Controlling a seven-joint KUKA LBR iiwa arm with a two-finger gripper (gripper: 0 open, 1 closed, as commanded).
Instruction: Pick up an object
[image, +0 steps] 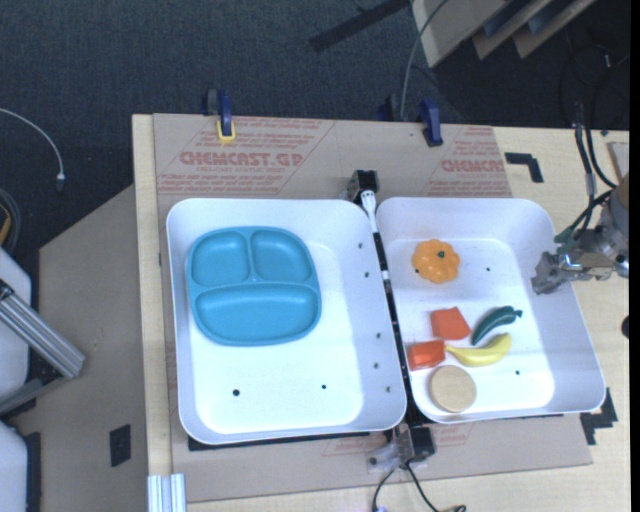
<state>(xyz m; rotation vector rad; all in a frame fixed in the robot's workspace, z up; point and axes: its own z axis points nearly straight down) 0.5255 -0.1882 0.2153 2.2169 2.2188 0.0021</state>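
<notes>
Over right bin's (530, 225) right rim: hand (548, 276), grip state unclear; pumpkin (436, 261) well left, apart

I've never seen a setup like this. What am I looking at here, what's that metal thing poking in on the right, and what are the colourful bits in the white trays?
One camera fixed above a workbench looks down on it at a slant. Two shallow white bins sit side by side. The left bin holds a blue divided plate. The right bin holds toy food: an orange pumpkin, two red-orange blocks, a dark green vegetable, a yellow banana and a tan round disc. The metal thing at the right edge is the robot arm's gripper, its hand for picking things up. It sits over the right bin's right rim, apart from all the toys, holding nothing.
</notes>
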